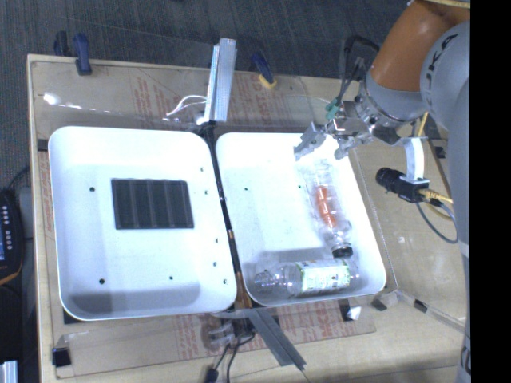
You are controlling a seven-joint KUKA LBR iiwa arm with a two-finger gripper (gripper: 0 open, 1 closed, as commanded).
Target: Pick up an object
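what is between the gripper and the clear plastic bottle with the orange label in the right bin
Nothing visible. The gripper hangs over the right white bin's far corner, directly above the top end of the clear plastic bottle with the orange label.

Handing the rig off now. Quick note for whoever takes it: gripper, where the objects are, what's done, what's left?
Gripper: open, holding nothing, hovering over the far right corner of the right bin.
Objects: a clear bottle with orange inside lies lengthwise along the right bin's right side, its upper end just below the gripper. A clear bottle with a pale label lies along that bin's near wall. The left bin holds a dark ribbed panel.
Done: no pick yet; both bottles lie in the bin.
Left: descend, close on an object, lift. The orange bottle looks the nearest candidate.
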